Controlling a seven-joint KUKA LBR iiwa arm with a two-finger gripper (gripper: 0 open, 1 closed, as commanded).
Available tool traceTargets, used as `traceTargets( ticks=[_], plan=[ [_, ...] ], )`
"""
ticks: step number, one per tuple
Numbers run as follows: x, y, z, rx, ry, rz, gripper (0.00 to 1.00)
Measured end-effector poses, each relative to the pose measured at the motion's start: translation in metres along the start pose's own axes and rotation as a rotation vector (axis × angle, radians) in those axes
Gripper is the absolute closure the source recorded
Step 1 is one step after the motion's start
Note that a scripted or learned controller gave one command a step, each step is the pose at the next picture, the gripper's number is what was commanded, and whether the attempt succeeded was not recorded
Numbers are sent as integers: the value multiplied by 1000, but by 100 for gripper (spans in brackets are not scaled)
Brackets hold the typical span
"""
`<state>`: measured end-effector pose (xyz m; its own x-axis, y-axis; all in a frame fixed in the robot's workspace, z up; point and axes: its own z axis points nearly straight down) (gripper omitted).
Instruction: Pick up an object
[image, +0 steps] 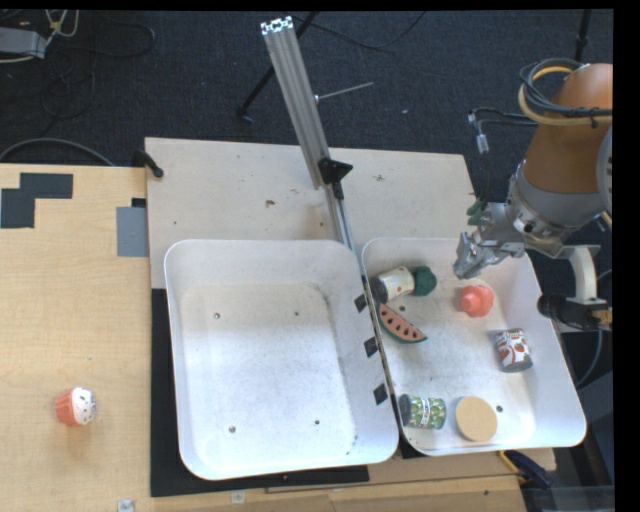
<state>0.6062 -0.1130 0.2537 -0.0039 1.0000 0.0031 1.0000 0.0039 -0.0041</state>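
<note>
Bench (250, 190) bearing two white bins (265, 360).

White bins (265, 262), a red-and-green watermelon slice (400, 327), an orange-red blob (476, 299), a tan disc (477, 419), a green patterned can (424, 412), a red-and-white can (512, 350), a red-white toy (76, 407) on pale wood.

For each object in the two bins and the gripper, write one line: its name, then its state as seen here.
gripper: above the right bin, holding nothing seen
red toy: lying loose, just below the gripper
watermelon slice: lying flat
bottle with green cap: on its side
green can: on its side
round wooden disc: flat
red-and-white can: tipped over
</note>
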Motion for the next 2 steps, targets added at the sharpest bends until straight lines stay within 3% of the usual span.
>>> traceTargets(
  ticks=[2],
  plan=[
    [106,6,-5,-3,-1,0,100]
  ],
)
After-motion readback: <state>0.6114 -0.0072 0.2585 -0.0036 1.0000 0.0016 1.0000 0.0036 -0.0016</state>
